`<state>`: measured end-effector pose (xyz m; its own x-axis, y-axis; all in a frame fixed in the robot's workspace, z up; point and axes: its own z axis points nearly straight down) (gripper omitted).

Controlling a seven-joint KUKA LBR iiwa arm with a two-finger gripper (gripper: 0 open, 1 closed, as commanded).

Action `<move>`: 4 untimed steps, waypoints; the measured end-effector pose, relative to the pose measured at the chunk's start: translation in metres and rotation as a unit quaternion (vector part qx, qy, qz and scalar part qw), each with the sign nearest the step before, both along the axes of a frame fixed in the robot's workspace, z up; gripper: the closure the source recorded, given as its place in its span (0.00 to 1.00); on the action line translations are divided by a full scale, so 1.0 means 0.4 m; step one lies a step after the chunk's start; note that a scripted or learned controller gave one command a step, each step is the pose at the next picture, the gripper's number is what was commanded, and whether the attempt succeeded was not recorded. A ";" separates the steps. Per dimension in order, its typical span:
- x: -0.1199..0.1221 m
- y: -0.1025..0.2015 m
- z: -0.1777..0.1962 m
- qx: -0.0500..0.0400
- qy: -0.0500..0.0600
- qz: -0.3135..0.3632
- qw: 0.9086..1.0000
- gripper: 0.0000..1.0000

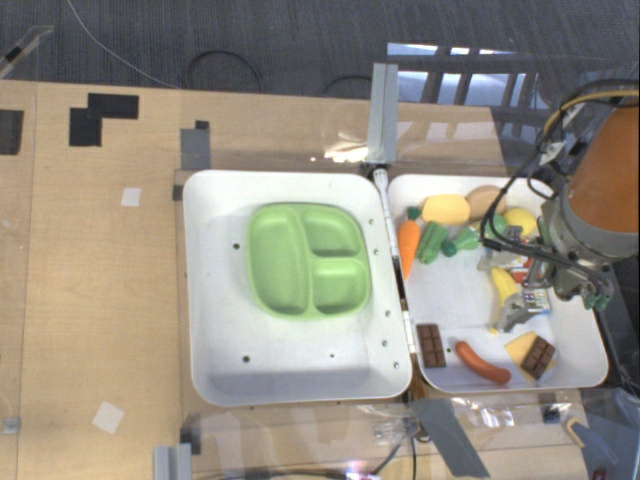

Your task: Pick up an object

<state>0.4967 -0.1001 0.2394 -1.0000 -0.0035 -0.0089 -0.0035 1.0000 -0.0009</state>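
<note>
The right bin [452, 303] holds toy food: an orange carrot [409, 246], a green vegetable [433, 243], a yellow piece [446, 209], a beige round piece [484, 200], a yellow lemon-like piece [520, 221], a yellow banana piece [502, 285], a brown chocolate bar [430, 345], a red sausage [483, 362], a cheese wedge [518, 347] and a small chocolate block [538, 357]. My gripper [516, 314] hangs low over the bin's right half, right beside the banana piece and just above the cheese wedge. Nothing is visibly lifted.
The left bin [220, 358] carries a green divided plate [307, 259]. A metal post [383, 118] stands at the back between the bins. The arm's grey body and orange band [608, 173] cover the right bin's far right corner, with black cables [520, 193] looping over the food there.
</note>
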 end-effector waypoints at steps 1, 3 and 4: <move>0.101 0.049 -0.243 0.002 0.005 0.031 1.000 0.00; 0.272 0.024 -0.374 0.001 -0.002 -0.001 1.000 0.00; 0.005 -0.187 -0.370 -0.004 -0.003 0.030 1.000 0.00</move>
<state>0.4987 -0.1748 0.0913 -0.9978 -0.0638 -0.0150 -0.0637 0.9979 -0.0087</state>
